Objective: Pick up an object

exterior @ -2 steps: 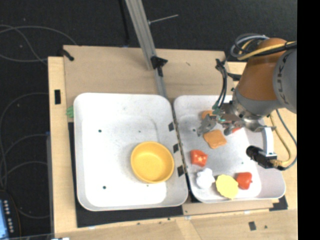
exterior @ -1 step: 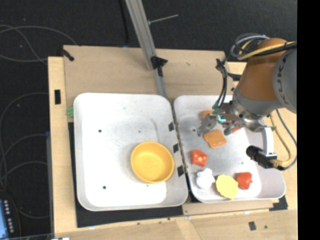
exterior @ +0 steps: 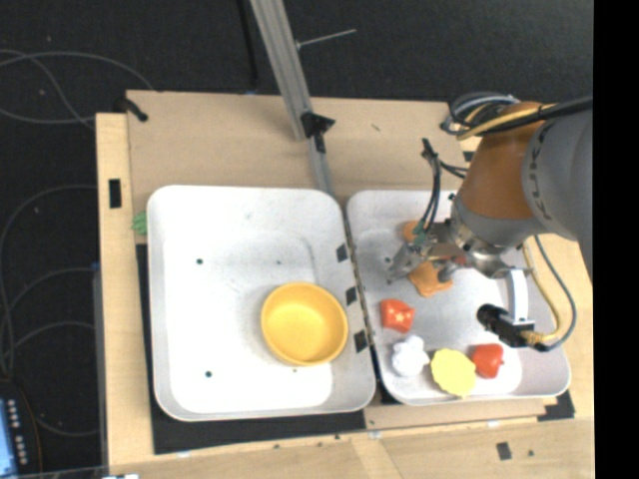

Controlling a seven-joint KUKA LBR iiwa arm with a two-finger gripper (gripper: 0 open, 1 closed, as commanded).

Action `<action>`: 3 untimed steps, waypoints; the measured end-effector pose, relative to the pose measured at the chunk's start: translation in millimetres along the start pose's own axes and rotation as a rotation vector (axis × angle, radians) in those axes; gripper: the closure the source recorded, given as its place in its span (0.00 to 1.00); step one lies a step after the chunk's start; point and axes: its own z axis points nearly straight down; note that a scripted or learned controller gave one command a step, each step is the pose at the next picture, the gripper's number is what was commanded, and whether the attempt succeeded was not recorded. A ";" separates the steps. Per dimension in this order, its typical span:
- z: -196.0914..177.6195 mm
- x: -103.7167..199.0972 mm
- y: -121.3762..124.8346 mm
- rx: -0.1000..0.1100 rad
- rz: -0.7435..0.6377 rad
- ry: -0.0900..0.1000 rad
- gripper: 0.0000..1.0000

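A: Where is the orange block [exterior: 431, 280]?
B: In the right bin [exterior: 374, 223], upper middle of it, just under the tool [exterior: 427, 259].

A: Is the tool clenched on it?
B: Whether it grips or is released, I cannot tell; the wrist hides that.

A: What else lies in that bin?
B: A red-orange piece [exterior: 397, 315] lower left of the block, a white lump [exterior: 407, 356] below that, a yellow disc [exterior: 453, 371] at the bottom edge, and a red piece [exterior: 488, 359] touching its right side.

A: And the left bin [exterior: 200, 228]?
B: A yellow bowl [exterior: 304, 323] sits upright, lower right, on the tan counter's [exterior: 220, 138] left half.
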 end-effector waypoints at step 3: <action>-13.4 -1.1 -2.2 -0.009 0.001 0.002 1.00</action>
